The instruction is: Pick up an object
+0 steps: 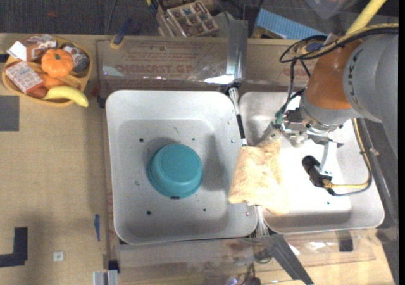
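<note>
The arm (pixel 354 75) is seen reaching in from the right, its orange band bent down over the right bin (pixel 354 211). The gripper (pixel 283 130) is set low at that bin's upper left, and the top edge of a cloth (pixel 256 176) is seen pinched between its fingers. The cloth, tan and crumpled, is draped across the wall shared by the two bins, part in each. The left bin (pixel 126 113) is occupied by a teal bowl (pixel 176 170), turned upside down near its middle, well apart from the cloth. Bare floor is left around the bowl. A basket (pixel 44 75) of toy food is placed on the bench (pixel 44 182) at far left.
</note>
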Robot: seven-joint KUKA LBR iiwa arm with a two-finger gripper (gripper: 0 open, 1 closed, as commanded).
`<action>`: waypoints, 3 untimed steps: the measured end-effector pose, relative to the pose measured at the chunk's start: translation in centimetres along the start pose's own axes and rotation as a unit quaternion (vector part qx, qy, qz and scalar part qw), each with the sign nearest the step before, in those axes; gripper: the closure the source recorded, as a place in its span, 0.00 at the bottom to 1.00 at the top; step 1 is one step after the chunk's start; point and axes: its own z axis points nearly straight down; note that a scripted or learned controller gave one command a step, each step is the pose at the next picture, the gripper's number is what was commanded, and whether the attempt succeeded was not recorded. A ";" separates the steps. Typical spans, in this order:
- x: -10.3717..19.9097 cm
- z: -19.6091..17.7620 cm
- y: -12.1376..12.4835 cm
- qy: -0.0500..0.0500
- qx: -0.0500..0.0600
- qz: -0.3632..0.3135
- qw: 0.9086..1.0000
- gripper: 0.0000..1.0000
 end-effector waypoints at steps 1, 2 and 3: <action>-0.2 -1.2 0.1 0.001 -0.003 0.003 1.000 1.00; 0.3 -13.4 0.5 0.000 0.003 -0.167 0.986 1.00; 0.3 -13.5 0.5 0.000 0.003 -0.167 0.986 0.00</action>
